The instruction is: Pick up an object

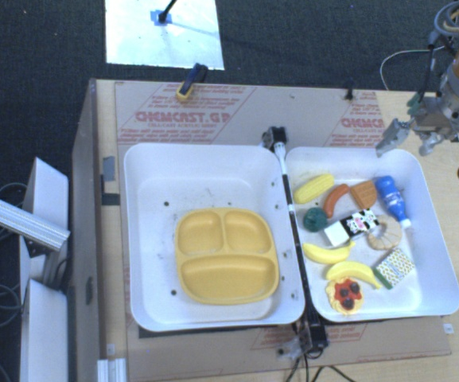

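Above right bin's (432, 213) far rim | claw (410, 136) open, holds nothing | bottle (391, 198) just below it | corn (313, 187), bananas (342, 261) lower left | tray (227, 255) far left

left bin (145, 213): yellow divided plate (226, 255) | bench (213, 111): yellow-handled tool (190, 83)

Toys crowd the right bin (440, 289): corn cob (313, 187) at the far-left corner, blue bottle (391, 198) by the far-right, two bananas (327, 252) lying mid-bin, a pizza slice (346, 294) against the near edge.
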